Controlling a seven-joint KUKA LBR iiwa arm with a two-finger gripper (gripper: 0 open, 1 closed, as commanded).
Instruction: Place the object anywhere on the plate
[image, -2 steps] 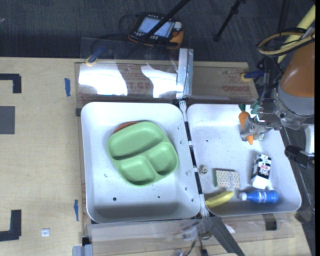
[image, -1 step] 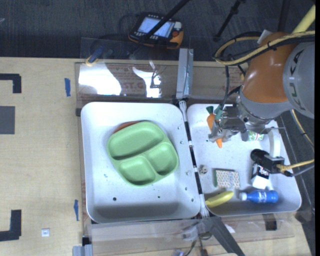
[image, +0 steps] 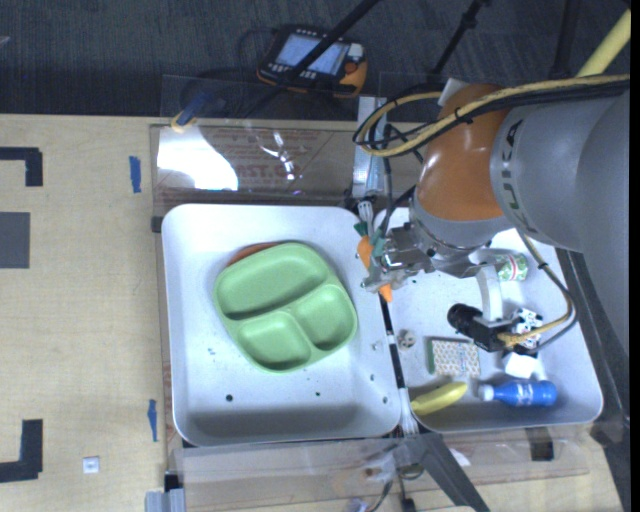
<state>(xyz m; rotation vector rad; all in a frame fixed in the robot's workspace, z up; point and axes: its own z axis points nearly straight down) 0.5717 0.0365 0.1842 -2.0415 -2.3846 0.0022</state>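
Green plastic makes the plate (image: 285, 305), which has three hollows. It lies in the middle of the left bin (image: 200, 390), at the centre of the frame. All three hollows show plain green. A bit of something red-orange (image: 252, 249) peeks out from under the plate's upper left rim.

The gripper (image: 385, 265) hangs over the wall between the two bins, just right of the plate's upper right corner. I cannot tell if it is wide or narrow, or if it holds anything. A small orange bit (image: 369, 251) shows right beside it. It may be a thing being carried or a part of the robot; it is too small to tell.

The right bin (image: 575, 360), at the lower right of the frame, has the loose things. A yellow thing (image: 440, 397) and a blue bottle (image: 520, 393) lie along its lower edge. A dotted pad (image: 452, 355) lies just above them. A green and white can (image: 512, 267) lies higher up, under the arm.

I think the job is not done yet. An object must come over the wall, go down onto the plate, and be let go.
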